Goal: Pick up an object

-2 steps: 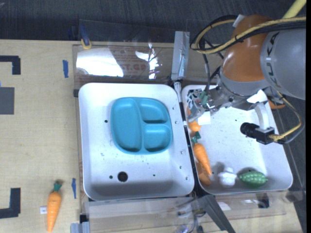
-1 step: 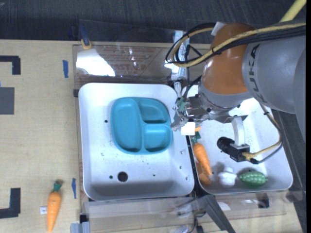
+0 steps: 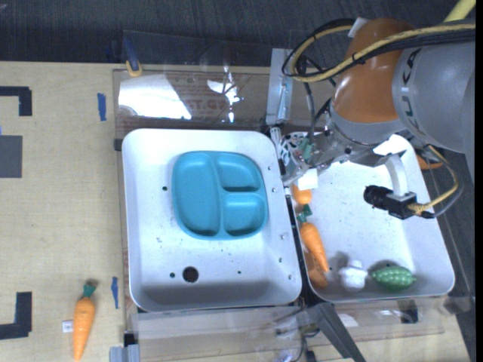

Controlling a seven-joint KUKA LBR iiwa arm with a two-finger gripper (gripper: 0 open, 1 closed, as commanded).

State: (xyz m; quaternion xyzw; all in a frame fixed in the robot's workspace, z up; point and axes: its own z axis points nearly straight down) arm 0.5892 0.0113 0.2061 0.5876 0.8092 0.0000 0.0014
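Note:
My gripper [image 3: 299,166] hangs low over the far left corner of the right bin [image 3: 423,240], close to the wall between the two bins. Just below it lies a small orange piece [image 3: 302,196], partly hidden by the gripper body. A carrot [image 3: 312,246] lies along the bin's left wall, with a second orange piece [image 3: 318,277] at its near end. A white object [image 3: 352,277] and a green bumpy object [image 3: 392,277] rest at the bin's near edge.
The left bin [image 3: 151,262] holds a blue divided plate [image 3: 220,193]. Another carrot [image 3: 83,319] lies on the wooden bench at the near left, outside the bins. A black part on a yellow cable [image 3: 389,198] hangs over the right bin.

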